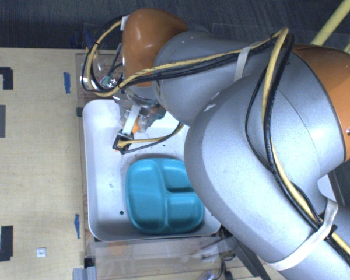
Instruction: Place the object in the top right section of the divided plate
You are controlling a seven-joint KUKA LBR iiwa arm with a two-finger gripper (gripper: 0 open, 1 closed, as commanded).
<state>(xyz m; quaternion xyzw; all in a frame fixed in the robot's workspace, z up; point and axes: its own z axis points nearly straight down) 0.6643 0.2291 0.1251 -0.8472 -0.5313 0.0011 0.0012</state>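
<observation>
A teal divided plate lies in the near part of a white bin, and the arm's big grey link covers its right side. Its raised ridges split it into one large section on the left and smaller ones on the right. My gripper hangs over the bin's far end, above the bare white floor and apart from the plate. A small orange bit shows at the gripper; I cannot tell whether it is an object or part of the hand.
The grey arm with its orange band fills the right side and hides the other bin. A wooden bench with black marks and blue tape lies left of the bin.
</observation>
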